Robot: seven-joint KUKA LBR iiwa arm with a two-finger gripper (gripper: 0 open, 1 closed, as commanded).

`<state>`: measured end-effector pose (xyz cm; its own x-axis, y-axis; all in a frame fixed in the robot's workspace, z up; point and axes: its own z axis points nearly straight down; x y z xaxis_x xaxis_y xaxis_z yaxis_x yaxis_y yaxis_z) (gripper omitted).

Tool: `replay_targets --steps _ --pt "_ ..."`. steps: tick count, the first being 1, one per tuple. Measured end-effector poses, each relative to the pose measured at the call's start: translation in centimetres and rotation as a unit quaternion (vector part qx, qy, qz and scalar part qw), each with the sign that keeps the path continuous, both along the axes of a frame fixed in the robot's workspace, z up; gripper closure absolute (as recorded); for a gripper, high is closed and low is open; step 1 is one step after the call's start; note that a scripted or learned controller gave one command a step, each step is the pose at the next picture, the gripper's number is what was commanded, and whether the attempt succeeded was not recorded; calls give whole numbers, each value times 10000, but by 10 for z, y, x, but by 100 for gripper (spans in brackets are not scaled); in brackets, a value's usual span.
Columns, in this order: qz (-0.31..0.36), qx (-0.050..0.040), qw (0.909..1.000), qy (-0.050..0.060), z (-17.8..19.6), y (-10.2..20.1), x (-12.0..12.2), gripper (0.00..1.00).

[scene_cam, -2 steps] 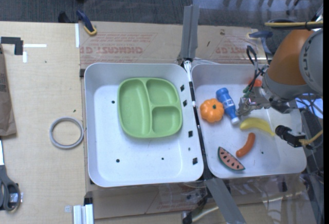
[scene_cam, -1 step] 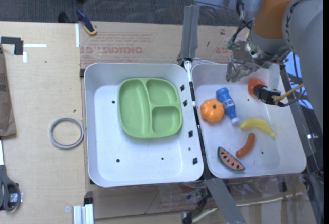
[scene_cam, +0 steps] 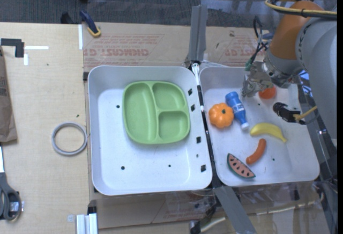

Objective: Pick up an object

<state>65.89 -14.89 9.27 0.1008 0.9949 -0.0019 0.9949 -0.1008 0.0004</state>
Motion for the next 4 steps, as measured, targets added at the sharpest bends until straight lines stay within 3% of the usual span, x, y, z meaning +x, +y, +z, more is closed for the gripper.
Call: replay_targets --steps 1,2,3,4 --pt "-215 4 9998 7 -1 8 -72 100" --pt "-215 3 9998 5 -1 8 -72 0" --pt "41 9 10000 11 -1 57 -72 0" --pt "1688 7 9856 11 -1 -22 -87 0"
